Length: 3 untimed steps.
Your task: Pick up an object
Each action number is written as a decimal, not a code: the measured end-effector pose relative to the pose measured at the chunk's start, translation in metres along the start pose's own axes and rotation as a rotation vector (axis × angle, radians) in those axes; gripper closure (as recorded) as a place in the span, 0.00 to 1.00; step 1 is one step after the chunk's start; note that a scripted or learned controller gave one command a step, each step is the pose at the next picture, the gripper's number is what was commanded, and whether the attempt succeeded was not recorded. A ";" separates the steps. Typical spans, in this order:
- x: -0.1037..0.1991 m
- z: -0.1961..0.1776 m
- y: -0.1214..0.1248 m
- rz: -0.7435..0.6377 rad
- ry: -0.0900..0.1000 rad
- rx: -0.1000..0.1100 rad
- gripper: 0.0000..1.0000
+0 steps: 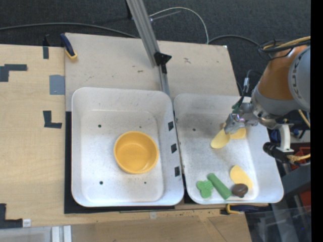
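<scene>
Under the gripper, banana slants lower-left.

My single fixed camera looks down at a slant from above the table, far enough to take in both white bins: left bin, right bin. The arm enters from frame right.
</scene>
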<state>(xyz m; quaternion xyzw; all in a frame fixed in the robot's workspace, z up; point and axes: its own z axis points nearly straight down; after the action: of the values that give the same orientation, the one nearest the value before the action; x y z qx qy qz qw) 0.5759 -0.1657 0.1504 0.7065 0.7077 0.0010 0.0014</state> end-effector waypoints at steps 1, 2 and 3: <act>0.007 -0.046 0.006 -0.001 0.000 0.001 1.00; 0.007 -0.064 0.006 0.000 0.001 0.003 1.00; 0.062 -0.076 0.007 -0.005 0.003 0.003 1.00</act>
<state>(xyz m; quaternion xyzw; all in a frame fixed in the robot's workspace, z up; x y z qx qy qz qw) 0.5826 -0.1033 0.2260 0.7047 0.7095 0.0008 -0.0008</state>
